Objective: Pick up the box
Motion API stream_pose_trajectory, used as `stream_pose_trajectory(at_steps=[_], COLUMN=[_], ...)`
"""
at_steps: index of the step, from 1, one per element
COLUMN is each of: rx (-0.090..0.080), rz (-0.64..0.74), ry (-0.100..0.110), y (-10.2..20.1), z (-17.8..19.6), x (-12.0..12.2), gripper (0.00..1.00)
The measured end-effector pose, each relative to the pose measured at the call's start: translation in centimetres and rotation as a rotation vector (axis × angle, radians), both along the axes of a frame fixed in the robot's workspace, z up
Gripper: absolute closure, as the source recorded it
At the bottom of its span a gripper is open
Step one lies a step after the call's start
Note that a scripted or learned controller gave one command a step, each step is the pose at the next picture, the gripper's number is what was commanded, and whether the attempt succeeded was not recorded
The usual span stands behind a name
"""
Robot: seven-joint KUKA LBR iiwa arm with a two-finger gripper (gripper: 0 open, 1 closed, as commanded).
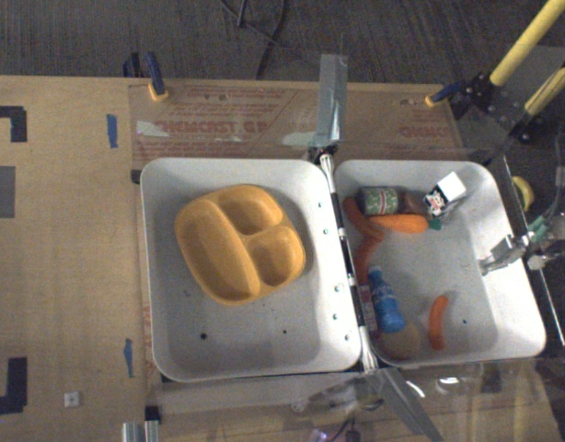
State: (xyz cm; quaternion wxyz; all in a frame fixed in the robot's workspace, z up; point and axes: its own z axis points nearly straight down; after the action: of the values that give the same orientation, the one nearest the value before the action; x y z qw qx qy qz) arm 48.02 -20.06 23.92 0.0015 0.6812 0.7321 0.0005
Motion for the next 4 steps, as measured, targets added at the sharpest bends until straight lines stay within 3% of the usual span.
stream_pose_trajectory(at_steps=[1, 2, 3, 4], rx=[0.002, 0.004, -0.004, -0.012], rz=[-0.098, -0.022, 0.070, 0.156], ry=[-0.001, 0.001, -0.030, -0.035], y=[-1.3, -1.7, -1.9, -2.1], z=[-12.8, -12.8, -13.3, -13.4], x=[0.1, 0.1, 1.2, 1.3], gripper=[0.00, 0.00, 0.00, 0.00])
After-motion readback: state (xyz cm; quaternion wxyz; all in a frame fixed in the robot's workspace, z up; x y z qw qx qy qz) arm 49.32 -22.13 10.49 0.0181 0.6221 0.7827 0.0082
